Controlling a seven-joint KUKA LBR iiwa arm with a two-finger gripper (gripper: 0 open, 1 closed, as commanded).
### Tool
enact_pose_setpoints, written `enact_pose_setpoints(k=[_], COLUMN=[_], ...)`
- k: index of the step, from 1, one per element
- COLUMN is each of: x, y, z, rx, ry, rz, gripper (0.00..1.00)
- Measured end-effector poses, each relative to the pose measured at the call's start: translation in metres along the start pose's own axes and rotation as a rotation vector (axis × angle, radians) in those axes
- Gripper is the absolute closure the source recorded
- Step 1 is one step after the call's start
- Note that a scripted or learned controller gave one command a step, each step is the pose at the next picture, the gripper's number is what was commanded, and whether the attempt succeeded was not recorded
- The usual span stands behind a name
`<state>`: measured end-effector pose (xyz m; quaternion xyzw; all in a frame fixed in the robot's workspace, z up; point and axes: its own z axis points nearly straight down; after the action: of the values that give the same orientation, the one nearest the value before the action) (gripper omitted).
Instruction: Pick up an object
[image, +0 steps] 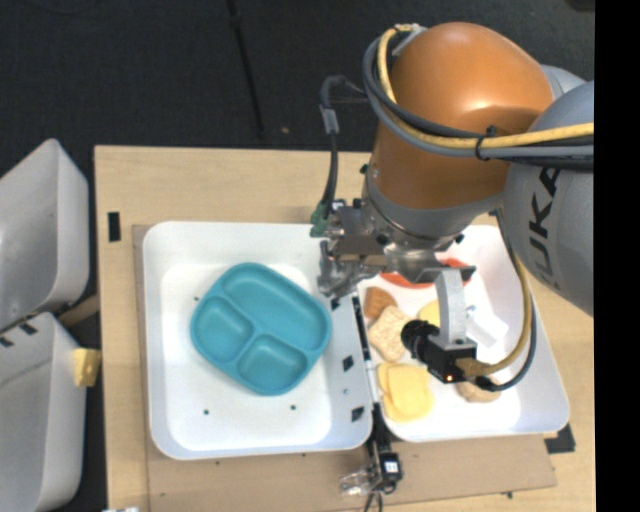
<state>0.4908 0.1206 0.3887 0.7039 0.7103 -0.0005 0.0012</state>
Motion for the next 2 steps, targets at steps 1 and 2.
enact_pose_setpoints(k=[1,2], x=[0.012,0.013], y=[-0.001,-0.002], z=[-0.155,-0.018], rx=[-0.019,0.014], ry=[0.008,-0.002], rz=[0.004,0.009], gripper=[1.0,1.0])
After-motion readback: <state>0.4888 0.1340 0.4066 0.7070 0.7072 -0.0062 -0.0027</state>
